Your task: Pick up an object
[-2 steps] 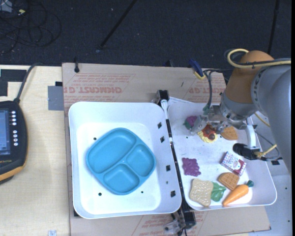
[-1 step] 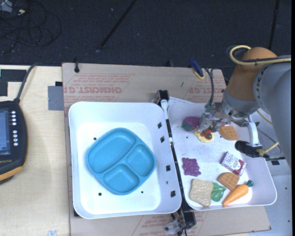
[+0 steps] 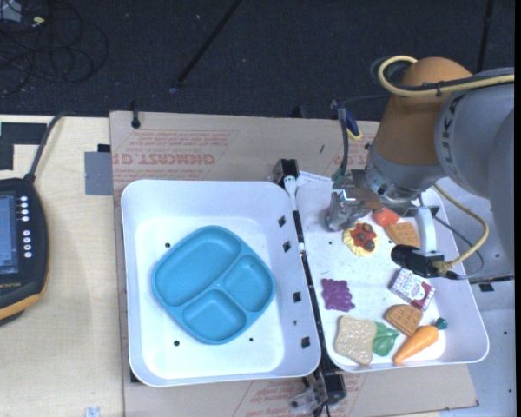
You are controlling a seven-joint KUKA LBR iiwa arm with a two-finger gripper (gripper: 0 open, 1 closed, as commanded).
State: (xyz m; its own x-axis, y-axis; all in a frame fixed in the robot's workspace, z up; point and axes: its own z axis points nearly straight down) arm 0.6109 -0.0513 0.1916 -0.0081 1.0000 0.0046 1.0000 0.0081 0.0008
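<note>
Nearest items: toast slice (image 3: pixel 356 340), carrot (image 3: pixel 417 343) and waffle (image 3: pixel 403 319) along the near edge of the right bin (image 3: pixel 469 337).
Left bin (image 3: pixel 143 337): holds a blue divided plate (image 3: pixel 213 283).
Gripper (image 3: pixel 339 214): low at the right bin's far-left corner — beside the pizza toy (image 3: pixel 361 239), not over it.
Jaws: cannot tell, open or closed — nothing visibly held.
Likely target: pizza toy, just right of the tool.
Advice: centre over it, straddle its edges, descend fully before closing.

Toy foods lie scattered in the right bin (image 3: pixel 469 337). A purple grape bunch (image 3: pixel 337 294), toast slice (image 3: pixel 356 340) and carrot (image 3: pixel 417 343) lie flat.
</note>
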